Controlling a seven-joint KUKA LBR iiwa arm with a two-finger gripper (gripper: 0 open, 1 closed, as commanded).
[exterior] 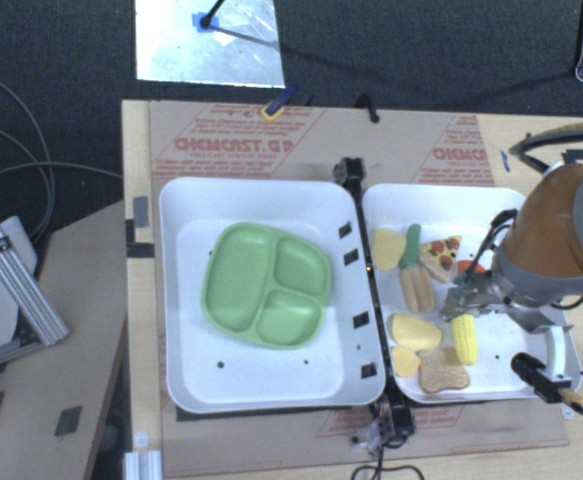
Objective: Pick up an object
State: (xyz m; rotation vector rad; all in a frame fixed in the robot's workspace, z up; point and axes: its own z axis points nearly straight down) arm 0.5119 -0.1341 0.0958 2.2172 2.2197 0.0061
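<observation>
Your hand point(461, 306) hovers over the corn cob point(464, 337), grip state unclear, so center it along the cob before closing.

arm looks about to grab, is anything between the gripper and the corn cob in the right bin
Nothing visible does. The gripper sits right at the top end of the corn cob, with the hot dog off to its side.

Even, diffuse light falls from above; the two white bins point(271, 200) read bright, close to washed out, with only faint soft shadows along their walls; the dark floor stays dim. A shiny sheet point(209, 28) at top catches pale glare; the whole picture is slightly soft and grainy.
</observation>
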